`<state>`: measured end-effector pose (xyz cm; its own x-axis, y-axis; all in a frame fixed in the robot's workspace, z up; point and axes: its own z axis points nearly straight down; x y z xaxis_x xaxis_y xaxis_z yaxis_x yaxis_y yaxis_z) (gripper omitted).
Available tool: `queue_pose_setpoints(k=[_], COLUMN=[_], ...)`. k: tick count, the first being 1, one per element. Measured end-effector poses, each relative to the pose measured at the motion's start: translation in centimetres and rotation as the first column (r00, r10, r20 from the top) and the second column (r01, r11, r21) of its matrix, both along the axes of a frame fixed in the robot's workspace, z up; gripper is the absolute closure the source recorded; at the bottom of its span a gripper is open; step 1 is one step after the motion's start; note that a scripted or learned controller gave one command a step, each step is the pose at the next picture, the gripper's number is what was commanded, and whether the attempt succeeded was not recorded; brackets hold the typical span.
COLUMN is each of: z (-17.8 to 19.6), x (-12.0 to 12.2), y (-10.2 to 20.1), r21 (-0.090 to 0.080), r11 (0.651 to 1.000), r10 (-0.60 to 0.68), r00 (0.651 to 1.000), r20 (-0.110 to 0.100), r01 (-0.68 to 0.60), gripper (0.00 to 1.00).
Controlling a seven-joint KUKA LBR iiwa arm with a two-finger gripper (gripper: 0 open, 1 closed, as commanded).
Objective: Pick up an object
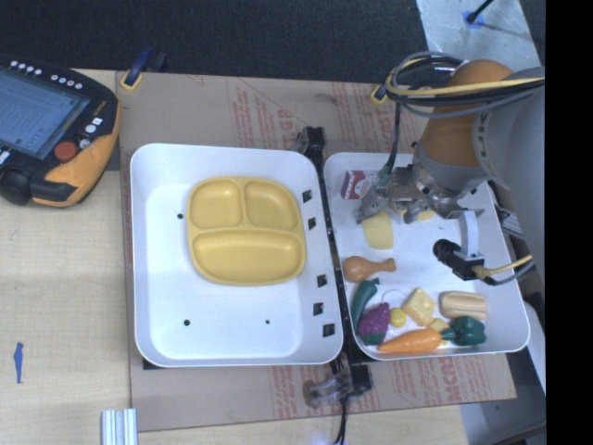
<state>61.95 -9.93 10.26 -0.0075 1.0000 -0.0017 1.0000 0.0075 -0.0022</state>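
Your two-finger gripper (394, 204) hangs just above the pale yellow toy block (377, 231); you cannot tell its state.

We see two white bins, and in the left bin (157, 332) a pale yellow divided plate (246, 229). Right of that plate, the right bin (512, 286) holds a pale yellow block (377, 231), a tan-brown drumstick (367, 268), a dark green pepper (362, 298), purple grapes (373, 321), an orange carrot (410, 343), a yellow cheese wedge (420, 304), a beige bread roll (462, 303), a dark green vegetable (467, 331) and a red-and-white carton (353, 184). The arm (500, 137) over them is grey with an orange band (460, 123). Far left of the plate lies a black and orange pendant (56, 137) with a blue screen. The bench mat (232, 100) is tan cardboard with faded red print.
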Motion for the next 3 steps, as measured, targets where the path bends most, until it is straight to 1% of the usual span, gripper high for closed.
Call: queue_pose_setpoints(k=[1,2,3], z=[-1.1,-1.1,-1.0], x=[3.9,-2.4,1.7], y=[-0.2,-0.9,0.2], r21=[0.001,0.002,0.001], r11=[1.000,1.000,1.000], r10=[-0.001,-0.005,-0.002], r00=[1.000,1.000,1.000], r20=[0.003,-0.007,0.004], r01=[0.001,0.005,0.002], gripper=[0.00,0.00,0.00])
